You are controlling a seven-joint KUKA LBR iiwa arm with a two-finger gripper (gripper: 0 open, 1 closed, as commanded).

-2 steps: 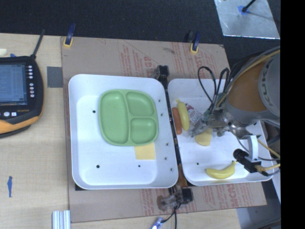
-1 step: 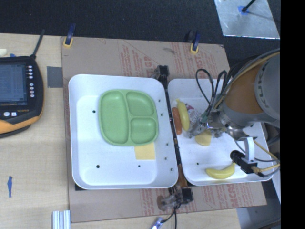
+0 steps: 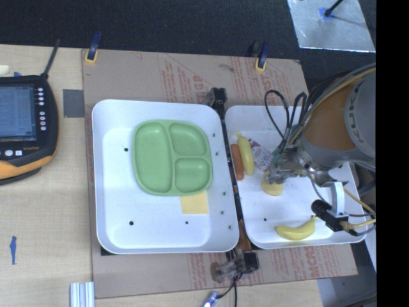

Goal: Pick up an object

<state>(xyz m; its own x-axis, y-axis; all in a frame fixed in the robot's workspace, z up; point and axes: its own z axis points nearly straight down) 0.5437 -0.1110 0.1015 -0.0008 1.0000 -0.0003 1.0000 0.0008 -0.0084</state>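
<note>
Camera view: gripper (image 3: pixel 278 171) lowered onto yellow piece (image 3: pixel 273 187) in right bin (image 3: pixel 255 235); grip state unclear.

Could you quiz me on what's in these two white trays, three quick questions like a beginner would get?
1. True or false: the green plate lies in the left bin.
2. Which bin holds the banana: A) left, B) right, C) neither?
3. Fill in: the flat yellow square lies just below the green ____.

Key:
1. True; the plate has three compartments and sits in the left bin.
2. B; the banana lies near the front edge of the right bin, where the gripper hangs over a small yellow piece.
3. plate.
</note>
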